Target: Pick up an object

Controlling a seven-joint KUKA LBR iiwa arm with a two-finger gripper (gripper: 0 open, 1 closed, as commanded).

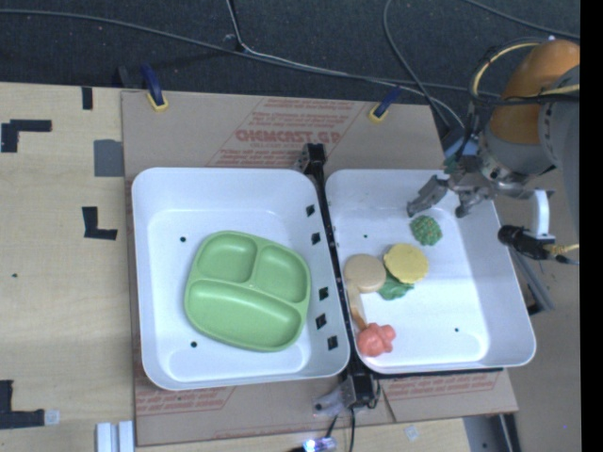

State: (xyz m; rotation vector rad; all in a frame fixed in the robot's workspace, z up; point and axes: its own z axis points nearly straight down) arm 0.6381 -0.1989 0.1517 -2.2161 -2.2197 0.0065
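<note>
Red toy lies at the front of the right bin, with a tan disc, a yellow disc and a green scrap just behind it. Farther back sits a green knobbly piece. Above it the claw hangs spread wide, holding nothing. A green tray lies in the left bin.

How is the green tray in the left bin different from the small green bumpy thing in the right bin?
The green divided tray is pale green, smooth and by far the larger; the bumpy green piece is darker, knobbly and small. The tray lies alone in the left bin; the piece lies in the right bin, just below the gripper. Both are green and rest on white bin floors.
</note>
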